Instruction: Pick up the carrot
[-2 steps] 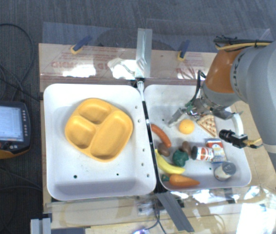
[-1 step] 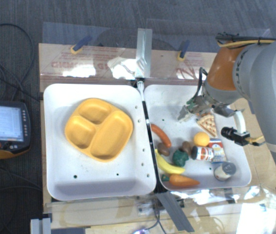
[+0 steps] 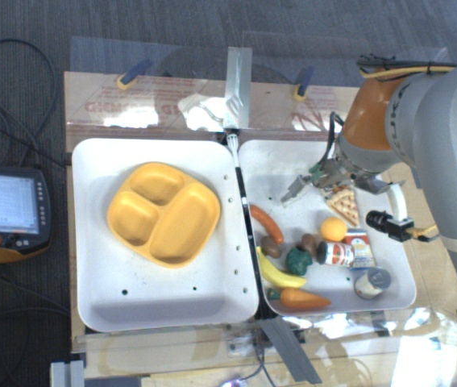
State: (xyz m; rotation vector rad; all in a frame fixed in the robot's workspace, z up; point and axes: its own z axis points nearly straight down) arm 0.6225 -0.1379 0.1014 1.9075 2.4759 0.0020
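Two white bins side by side here, and I'll use the right bin (image 3: 248,180) as my anchor. Left of it sits the other bin (image 3: 91,297) with exactly one thing in it: a yellow divided plate (image 3: 164,212) with three compartments.

Inside the right bin I count one carrot (image 3: 302,300), lying on its side at the near edge, just below one banana (image 3: 276,274). The two look like they touch or nearly so. Also one sausage (image 3: 266,222) along the bin's left wall, one small brown lump (image 3: 271,248) under it that I can't identify, one dark green veggie thing (image 3: 298,260), one orange (image 3: 334,229), one small bottle with a red label (image 3: 337,254), one carton (image 3: 360,250) behind the bottle, one round tin (image 3: 371,281) in the near right corner, and one pizza slice (image 3: 344,205).

The gripper (image 3: 295,190) hangs over the bin's far middle part, well away from the carrot. Its fingers seem slightly apart with nothing between them, though they're thin and kind of hard to read.

The arm (image 3: 405,127) is cut off at the picture's right side and covers the bin's far right corner. The pizza slice is partly under the wrist.
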